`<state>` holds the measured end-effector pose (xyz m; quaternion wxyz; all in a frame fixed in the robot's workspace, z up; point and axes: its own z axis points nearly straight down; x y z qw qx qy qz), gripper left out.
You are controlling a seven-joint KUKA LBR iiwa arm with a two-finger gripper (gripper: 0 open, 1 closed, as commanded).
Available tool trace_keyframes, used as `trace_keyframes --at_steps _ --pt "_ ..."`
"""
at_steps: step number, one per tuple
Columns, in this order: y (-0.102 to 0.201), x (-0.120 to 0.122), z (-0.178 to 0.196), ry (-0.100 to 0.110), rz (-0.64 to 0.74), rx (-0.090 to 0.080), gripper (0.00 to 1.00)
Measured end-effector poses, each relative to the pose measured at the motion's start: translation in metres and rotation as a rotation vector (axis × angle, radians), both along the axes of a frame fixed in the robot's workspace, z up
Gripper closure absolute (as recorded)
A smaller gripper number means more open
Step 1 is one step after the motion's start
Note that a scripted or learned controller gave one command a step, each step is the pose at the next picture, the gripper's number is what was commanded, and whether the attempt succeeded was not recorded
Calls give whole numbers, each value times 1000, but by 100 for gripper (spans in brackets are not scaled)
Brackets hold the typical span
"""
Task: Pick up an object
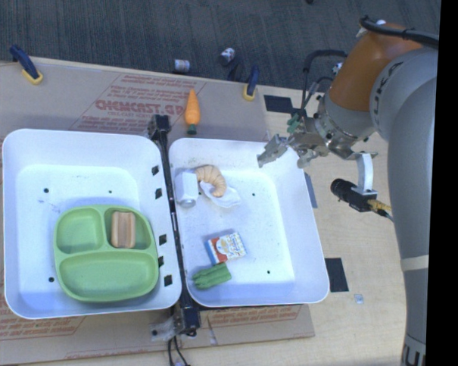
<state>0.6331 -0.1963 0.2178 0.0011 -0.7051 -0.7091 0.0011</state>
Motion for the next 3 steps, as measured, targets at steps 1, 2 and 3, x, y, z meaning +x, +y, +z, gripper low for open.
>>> trace_keyframes --at_steps 1,2,3 --pt "29 -68 -38 1 0 0 0" --pt "62 -146 -99 1 2 1 0" --pt "44 -91 -126 -1 1 1 0"
